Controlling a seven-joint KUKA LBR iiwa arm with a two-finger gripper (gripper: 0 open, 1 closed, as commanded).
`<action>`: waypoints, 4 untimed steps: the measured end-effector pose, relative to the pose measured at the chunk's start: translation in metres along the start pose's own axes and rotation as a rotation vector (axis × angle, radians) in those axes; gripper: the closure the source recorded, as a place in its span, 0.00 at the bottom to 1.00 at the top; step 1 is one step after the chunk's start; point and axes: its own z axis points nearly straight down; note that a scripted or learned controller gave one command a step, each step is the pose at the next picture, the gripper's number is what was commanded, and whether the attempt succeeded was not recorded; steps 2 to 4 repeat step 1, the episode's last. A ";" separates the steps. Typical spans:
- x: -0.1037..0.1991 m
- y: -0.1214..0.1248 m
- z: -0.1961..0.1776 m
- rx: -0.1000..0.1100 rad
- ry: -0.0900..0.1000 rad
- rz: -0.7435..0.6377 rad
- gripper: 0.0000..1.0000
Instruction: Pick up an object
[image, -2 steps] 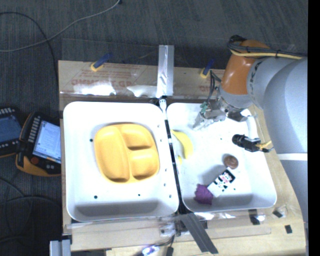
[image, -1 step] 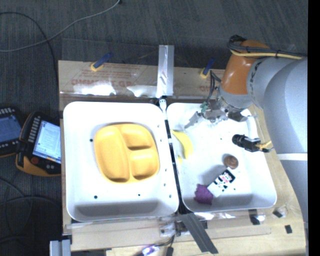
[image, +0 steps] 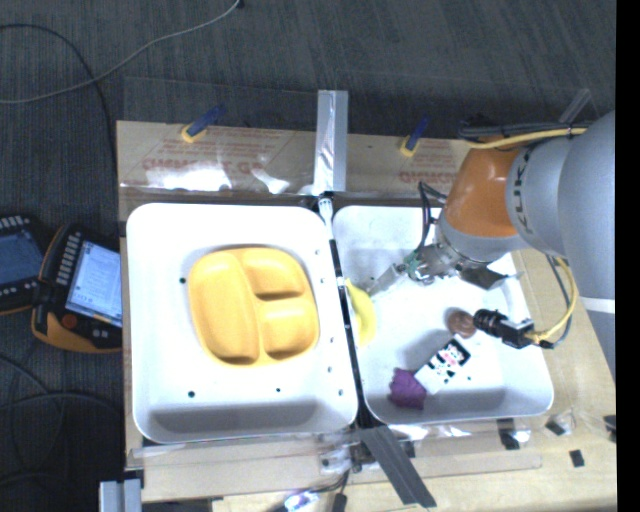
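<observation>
My gripper reaches down and left into the right bin, hanging from the grey arm with its orange band. Its tip is close to a yellow curved object that lies against the bin's left wall. I see nothing held in it. A small brown round object lies mid-bin. Nearer the front are a black-and-white patterned piece and a purple object.
The left bin holds a yellow divided plate. A black connector with a yellow cable hangs over the right bin's right side. A handheld controller lies off the bench to the left.
</observation>
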 end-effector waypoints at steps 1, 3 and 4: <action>-0.023 -0.109 -0.001 0.005 -0.001 0.052 0.00; -0.023 -0.109 -0.001 0.005 -0.001 0.052 0.00; -0.023 -0.109 -0.001 0.005 -0.001 0.052 0.00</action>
